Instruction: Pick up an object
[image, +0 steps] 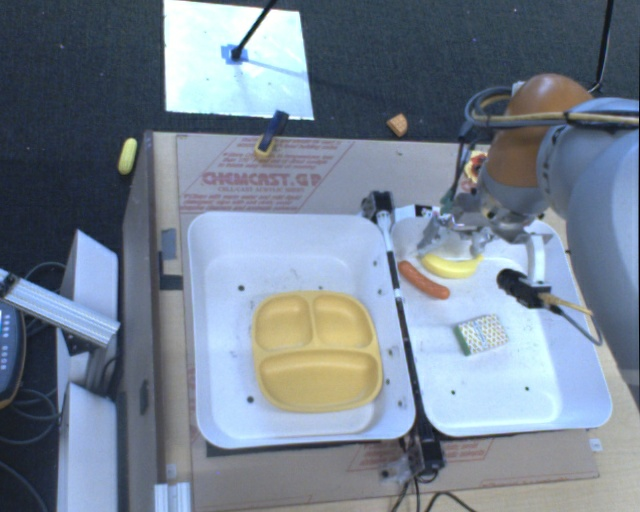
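One target: your gripper (457, 240) hangs over the curved yellow plastic banana (452, 267), jaws seemingly spread to straddle it.

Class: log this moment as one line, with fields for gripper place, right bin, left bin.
gripper: over yellow curved piece | right bin: that piece, orange stick, green dotted block | left bin: yellow divided plate

The pincer (455, 240) hangs over the far end of one bin (520, 395), closely hemmed in. A banana (450, 267) lies just on its near side, with a carrot (424, 279) beside that, toward the bins' shared wall. Nearer the camera, a patterned block (480, 334) sits apart, with bare floor around it. Past the wall, a plate (316, 350) takes the middle of the other bin (225, 270), leaving open margins.
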